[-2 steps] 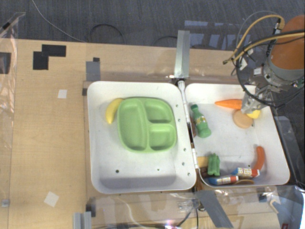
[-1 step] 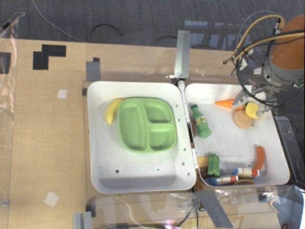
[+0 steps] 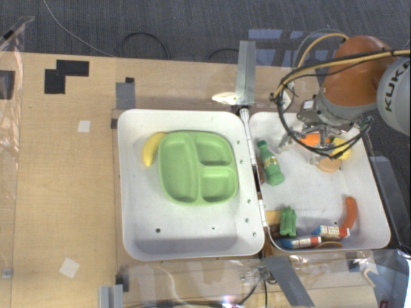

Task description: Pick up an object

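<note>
Presently:
Hand (image 3: 324,135): low in right bin (image 3: 376,191), far corner; grip state cannot be told.
Orange object (image 3: 313,140): directly under hand.
Tan piece (image 3: 329,165): just beside.

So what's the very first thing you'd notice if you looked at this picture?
Probably the big green plate with three sections, sitting in the middle of the left bin, with a yellow banana tucked against its left edge. Next, the grey robot arm with its orange band, reaching in from the right and hanging over the far end of the right bin. Below it lie small toys, including a green bottle.
</note>
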`<act>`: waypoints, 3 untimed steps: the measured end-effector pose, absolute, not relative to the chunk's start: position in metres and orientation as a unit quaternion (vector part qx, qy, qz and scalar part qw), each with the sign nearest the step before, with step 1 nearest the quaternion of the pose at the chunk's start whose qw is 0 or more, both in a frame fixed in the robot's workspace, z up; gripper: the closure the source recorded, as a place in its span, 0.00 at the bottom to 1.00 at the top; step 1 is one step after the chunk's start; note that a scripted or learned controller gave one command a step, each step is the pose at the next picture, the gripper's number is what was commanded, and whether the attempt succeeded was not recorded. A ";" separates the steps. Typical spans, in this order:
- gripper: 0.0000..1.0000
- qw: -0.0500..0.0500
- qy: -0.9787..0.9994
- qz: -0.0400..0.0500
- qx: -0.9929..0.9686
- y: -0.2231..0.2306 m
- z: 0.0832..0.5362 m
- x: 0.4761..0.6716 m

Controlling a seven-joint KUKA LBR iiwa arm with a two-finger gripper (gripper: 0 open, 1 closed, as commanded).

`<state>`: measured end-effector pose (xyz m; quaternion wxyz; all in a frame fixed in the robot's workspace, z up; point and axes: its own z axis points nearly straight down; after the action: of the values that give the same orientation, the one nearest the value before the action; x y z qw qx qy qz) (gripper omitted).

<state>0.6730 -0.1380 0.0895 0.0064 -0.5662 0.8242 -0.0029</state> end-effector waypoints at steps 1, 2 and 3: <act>1.00 0.012 0.825 -0.006 -0.565 -0.139 0.105 0.676; 1.00 0.010 0.839 -0.009 -0.544 -0.187 0.271 0.673; 1.00 0.002 0.673 -0.001 -0.739 -0.205 0.199 0.628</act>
<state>0.6277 -0.2054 0.1986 0.0025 -0.7395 0.6732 -0.0014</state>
